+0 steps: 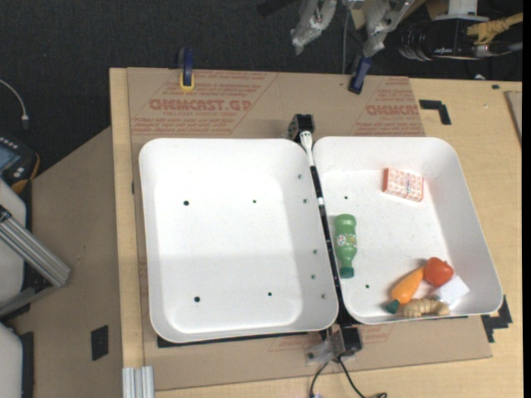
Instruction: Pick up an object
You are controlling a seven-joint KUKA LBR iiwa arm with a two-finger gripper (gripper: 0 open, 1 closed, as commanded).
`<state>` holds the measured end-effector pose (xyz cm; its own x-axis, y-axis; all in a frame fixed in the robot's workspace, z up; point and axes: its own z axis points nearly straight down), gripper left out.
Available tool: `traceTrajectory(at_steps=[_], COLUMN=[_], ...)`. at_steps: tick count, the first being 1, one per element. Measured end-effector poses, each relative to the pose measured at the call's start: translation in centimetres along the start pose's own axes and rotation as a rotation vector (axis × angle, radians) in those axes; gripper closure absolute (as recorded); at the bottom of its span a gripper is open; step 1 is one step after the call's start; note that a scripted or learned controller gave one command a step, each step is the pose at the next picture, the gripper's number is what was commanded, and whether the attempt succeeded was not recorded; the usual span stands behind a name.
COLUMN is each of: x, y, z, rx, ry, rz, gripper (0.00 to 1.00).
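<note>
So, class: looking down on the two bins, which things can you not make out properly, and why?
- Gripper: at the top edge of the camera view; the arm above it is cut off.
- Pink box: its print is too small to read.
- Beige item at the right bin's near rim: too small to identify.
- White piece: partly under the red object.

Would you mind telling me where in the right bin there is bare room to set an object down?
The right bin is bare between the pink box and the green bottle, and along its far left edge. Its near right corner is crowded: carrot, tomato, white card.
</note>
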<state>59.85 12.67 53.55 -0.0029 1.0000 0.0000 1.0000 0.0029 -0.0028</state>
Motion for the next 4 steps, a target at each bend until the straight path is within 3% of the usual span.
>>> traceTrajectory(at_steps=[2, 3, 4], x=[3.6, 10.1, 9.8], y=[-8.1, -12.1, -7.0], z=[0.1, 0.0, 2.2], rx=[0.001, 0.0, -0.001], ry=[-0.001, 0.0, -0.001], rz=[0.001, -0.004, 0.006], gripper=[0.0, 0.0, 0.0])
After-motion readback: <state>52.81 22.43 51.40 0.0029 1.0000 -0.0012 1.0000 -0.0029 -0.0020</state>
